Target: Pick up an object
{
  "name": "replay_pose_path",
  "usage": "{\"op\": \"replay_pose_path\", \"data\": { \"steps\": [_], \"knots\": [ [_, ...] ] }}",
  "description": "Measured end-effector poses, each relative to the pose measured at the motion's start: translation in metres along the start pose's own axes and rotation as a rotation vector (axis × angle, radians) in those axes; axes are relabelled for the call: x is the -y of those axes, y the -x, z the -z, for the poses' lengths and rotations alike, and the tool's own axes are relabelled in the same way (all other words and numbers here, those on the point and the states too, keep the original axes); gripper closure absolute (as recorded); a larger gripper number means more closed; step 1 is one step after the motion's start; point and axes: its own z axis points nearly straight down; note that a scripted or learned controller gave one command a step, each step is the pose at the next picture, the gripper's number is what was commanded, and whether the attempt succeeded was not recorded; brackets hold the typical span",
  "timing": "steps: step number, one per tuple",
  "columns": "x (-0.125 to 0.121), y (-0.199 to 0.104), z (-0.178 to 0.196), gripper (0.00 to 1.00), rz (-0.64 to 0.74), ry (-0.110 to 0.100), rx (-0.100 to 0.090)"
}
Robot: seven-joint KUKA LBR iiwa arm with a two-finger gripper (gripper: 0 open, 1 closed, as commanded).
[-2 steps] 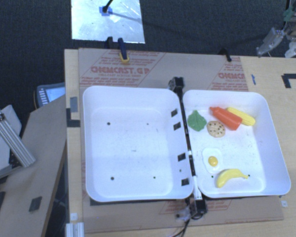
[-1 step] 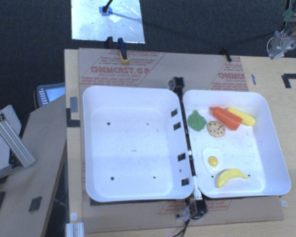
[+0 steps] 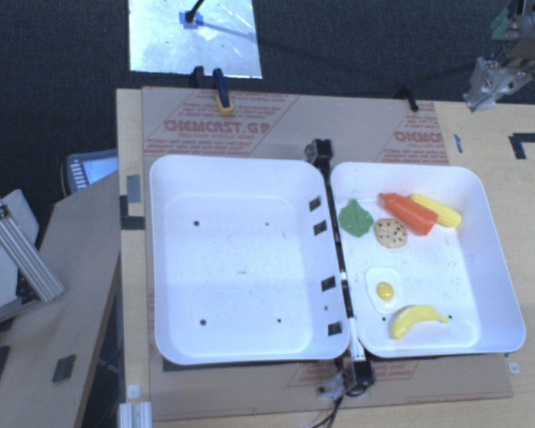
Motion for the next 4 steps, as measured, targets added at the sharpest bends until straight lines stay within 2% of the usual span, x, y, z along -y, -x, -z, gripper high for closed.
{"op": "replay_pose_path", "data": {
  "steps": [2, 3, 4],
  "knots": [
    [0.048, -0.136, -0.045, 1.0, 0.003, -0.004, -0.001],
    [0.067, -0.225, -0.014, 1.0, 0.004, 0.001, -0.002],
    [0.078, -0.294, 0.004, 1.0, 0.001, 0.001, -0.001]
  ]
}}
